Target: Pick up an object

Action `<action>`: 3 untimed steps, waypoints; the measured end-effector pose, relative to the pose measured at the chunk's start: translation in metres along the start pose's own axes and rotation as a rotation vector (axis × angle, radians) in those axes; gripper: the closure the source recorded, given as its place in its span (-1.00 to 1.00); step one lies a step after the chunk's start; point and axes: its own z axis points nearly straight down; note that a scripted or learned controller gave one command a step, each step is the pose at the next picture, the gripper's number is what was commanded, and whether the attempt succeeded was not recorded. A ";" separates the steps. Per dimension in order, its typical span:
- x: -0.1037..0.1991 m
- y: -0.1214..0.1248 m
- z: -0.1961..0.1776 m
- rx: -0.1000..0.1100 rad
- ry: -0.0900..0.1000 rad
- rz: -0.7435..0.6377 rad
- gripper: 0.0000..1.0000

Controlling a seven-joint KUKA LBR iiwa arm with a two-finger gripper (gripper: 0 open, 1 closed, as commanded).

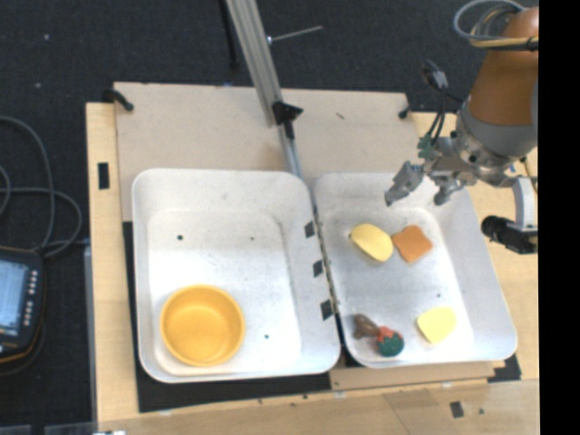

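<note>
My gripper (425, 188) hangs open over the back edge of the right bin (471, 270), with nothing between its two fingers. Just below it and a little to the left lies a pale yellow rounded piece (372, 242), touching an orange piece (413, 243) on its right. Nearer the front of the same bin rest a yellow wedge (436, 324) and a small brown, green and red toy (381, 335).
The left bin (227, 243) holds a yellow bowl (202, 324) at its front left. A slanted metal rail (258, 57) runs from the top down to the gap between the bins. A handheld pendant (14, 297) and cables lie off the bench at the left.
</note>
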 end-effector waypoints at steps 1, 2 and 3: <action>0.000 0.000 0.000 0.000 0.000 0.001 -1.00; 0.004 0.002 0.058 0.002 0.000 0.003 -1.00; 0.010 0.005 0.118 0.006 0.000 0.002 -1.00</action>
